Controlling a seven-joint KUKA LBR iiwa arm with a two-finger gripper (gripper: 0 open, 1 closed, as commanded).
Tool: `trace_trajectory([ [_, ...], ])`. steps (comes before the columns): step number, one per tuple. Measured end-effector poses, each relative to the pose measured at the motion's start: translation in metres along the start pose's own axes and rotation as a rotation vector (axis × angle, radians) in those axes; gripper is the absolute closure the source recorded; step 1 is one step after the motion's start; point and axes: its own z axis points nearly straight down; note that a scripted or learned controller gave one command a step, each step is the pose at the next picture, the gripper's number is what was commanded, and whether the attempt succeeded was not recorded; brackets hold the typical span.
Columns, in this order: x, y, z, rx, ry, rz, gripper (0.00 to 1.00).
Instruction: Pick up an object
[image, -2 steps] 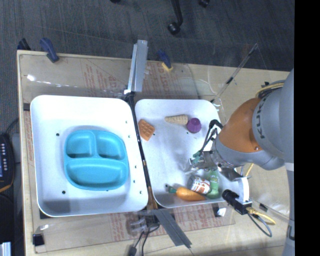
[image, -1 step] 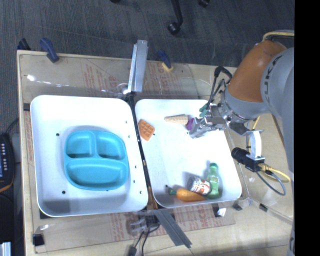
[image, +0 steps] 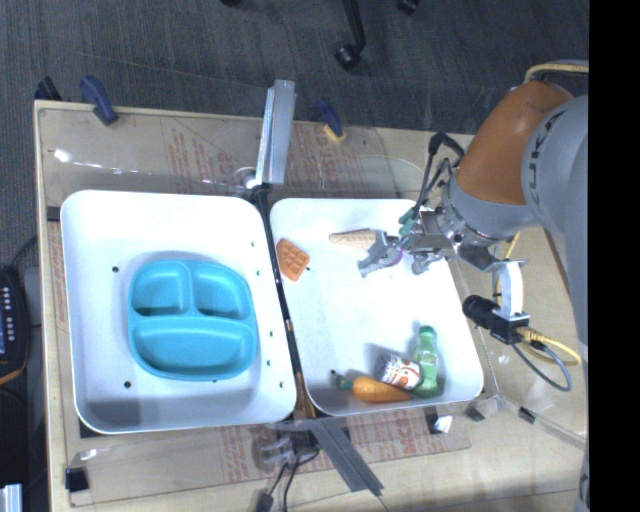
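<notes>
The pincer hovers low in the right bin beside a tan bread stick, its fingers apart, gripping nothing.

We saw a blue divided tray lying in the left bin, blue clamps along the bench's far edge, and cables at right.
</notes>
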Motion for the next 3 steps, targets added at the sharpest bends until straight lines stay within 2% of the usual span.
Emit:
trace_trajectory([
  [1, -0.021, -0.054, 0.078, 0.003, 0.001, 0.004, 0.0],
  [2, -0.036, -0.076, 0.14, 0.0, 0.001, 0.001, 0.0],
  [3, -0.036, -0.074, 0.129, -0.002, 0.0, -0.004, 1.0],
])
